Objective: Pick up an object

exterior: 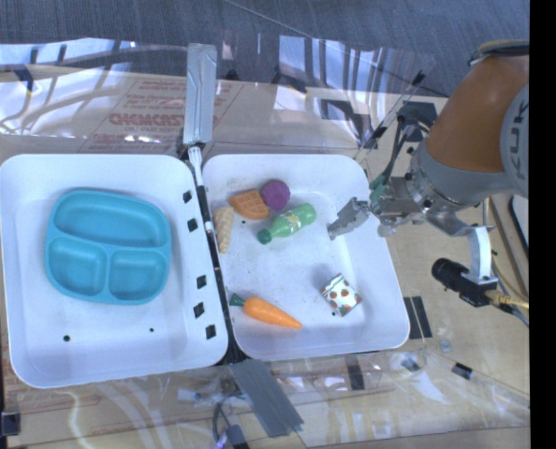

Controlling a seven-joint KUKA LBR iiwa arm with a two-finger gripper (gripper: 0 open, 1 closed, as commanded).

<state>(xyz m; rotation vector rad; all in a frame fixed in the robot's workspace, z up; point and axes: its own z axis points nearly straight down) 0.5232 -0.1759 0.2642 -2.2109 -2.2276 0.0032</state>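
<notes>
The right bin point(376, 279) holds several toys. An orange carrot point(265, 313) lies near its front. A green bottle point(287, 223) lies in the upper middle, beside a purple ball-like fruit point(275, 194), an orange waffle-like piece point(248, 204) and a pale cone point(224, 228) by the left wall. A small red-and-white patterned block point(342, 295) sits at the lower right. My gripper point(368, 221) hovers over the bin's right side, above the patterned block and right of the green bottle. It is open, with nothing between its fingers.
The left bin point(25, 344) holds a blue divided tray point(108, 246). A cardboard sheet point(119, 110) lies behind both bins. Cables and a black fitting point(460, 279) hang by the arm, right of the right bin.
</notes>
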